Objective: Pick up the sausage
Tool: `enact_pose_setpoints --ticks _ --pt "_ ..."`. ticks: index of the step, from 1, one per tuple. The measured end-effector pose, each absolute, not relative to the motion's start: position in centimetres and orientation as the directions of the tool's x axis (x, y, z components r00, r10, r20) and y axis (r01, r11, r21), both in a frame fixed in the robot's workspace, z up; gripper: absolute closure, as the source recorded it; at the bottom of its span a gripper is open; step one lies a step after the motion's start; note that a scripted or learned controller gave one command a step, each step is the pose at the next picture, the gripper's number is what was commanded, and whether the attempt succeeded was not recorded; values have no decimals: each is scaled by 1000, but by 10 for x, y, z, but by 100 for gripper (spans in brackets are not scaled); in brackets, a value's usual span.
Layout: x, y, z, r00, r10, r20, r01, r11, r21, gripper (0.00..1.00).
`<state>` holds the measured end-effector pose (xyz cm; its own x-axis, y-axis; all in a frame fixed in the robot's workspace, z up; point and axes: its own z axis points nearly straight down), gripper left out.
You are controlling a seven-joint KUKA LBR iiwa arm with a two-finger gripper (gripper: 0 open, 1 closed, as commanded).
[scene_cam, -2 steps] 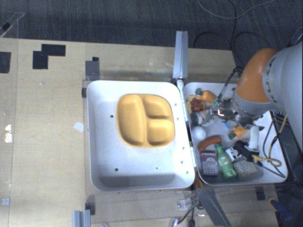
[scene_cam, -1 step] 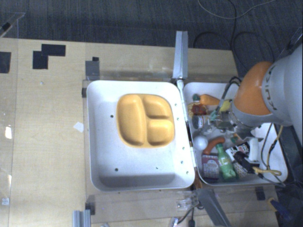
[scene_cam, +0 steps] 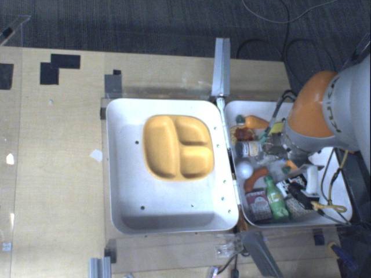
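- The sausage (scene_cam: pixel 255 178) lies in the right bin (scene_cam: pixel 342 208), slanting up toward the right, between a white ball (scene_cam: pixel 245 169) and a green bottle (scene_cam: pixel 276 198).
- The jaws (scene_cam: pixel 277 153) hang just up-right of it; whether spread or pressed together cannot be told.

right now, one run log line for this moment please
arm: over right white bin | gripper: low among clutter | reddish-brown sausage: lying in bin, beside green bottle | yellow divided tray: left bin

A robotics lab: plywood bench (scene_cam: pixel 58 155) with white bins (scene_cam: pixel 116 172), loose cables (scene_cam: pixel 278 13) on carpet (scene_cam: pixel 145 10)
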<state>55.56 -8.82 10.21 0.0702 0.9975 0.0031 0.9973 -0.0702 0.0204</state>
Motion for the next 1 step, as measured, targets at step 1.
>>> enact_pose_setpoints --ticks 1 --pt "556 -88 102 70 998 3 997 -70 20 0"
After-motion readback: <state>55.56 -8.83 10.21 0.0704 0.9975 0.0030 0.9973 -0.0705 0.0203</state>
